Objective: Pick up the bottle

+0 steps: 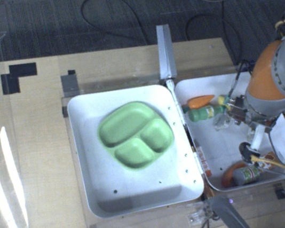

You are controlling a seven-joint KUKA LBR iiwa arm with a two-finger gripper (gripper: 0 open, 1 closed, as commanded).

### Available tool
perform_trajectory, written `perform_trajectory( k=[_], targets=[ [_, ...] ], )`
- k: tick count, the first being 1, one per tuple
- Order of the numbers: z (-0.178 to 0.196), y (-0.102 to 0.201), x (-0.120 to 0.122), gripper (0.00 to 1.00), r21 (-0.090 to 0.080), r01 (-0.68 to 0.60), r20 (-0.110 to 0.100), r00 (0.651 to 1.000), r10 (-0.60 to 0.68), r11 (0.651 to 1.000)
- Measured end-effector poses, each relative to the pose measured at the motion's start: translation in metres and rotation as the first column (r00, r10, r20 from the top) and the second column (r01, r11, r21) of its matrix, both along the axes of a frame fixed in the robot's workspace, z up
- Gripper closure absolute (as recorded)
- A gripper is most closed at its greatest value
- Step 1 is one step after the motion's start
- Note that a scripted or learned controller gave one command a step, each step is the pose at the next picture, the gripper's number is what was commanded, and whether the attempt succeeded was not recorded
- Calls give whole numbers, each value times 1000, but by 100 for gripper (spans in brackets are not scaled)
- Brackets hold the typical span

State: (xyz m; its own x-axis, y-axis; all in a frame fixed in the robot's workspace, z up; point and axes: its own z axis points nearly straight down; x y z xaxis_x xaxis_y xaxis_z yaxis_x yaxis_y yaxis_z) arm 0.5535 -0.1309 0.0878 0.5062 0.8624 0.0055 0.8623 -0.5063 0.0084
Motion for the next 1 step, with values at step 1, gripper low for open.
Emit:
perform_trajectory(
  k=[1],
  targets=[
    [1,-33,-63,0,0,236,2,972,-236,972]
  ],
)
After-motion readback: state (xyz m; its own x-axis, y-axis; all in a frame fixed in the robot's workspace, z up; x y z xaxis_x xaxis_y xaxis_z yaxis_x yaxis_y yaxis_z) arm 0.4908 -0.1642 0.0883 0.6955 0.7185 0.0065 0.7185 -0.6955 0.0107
